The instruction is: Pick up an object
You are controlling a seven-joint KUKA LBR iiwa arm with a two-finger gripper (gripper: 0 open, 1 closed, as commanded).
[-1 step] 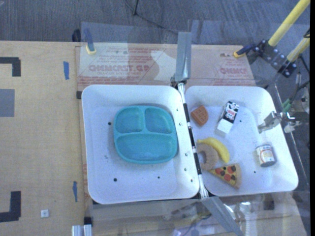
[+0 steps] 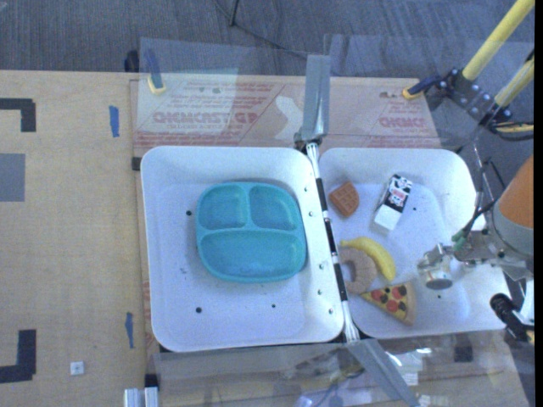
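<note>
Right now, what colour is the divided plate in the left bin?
The divided plate is turquoise blue, seen clearly in the camera view.

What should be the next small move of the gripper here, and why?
Probably a short move toward the pizza slice toy, then down. The gripper sits over bare floor of the right bin, with nothing between its fingers. The pizza slice lies nearest, just beside it, and looks less crowded than the banana resting by the bagel.
</note>
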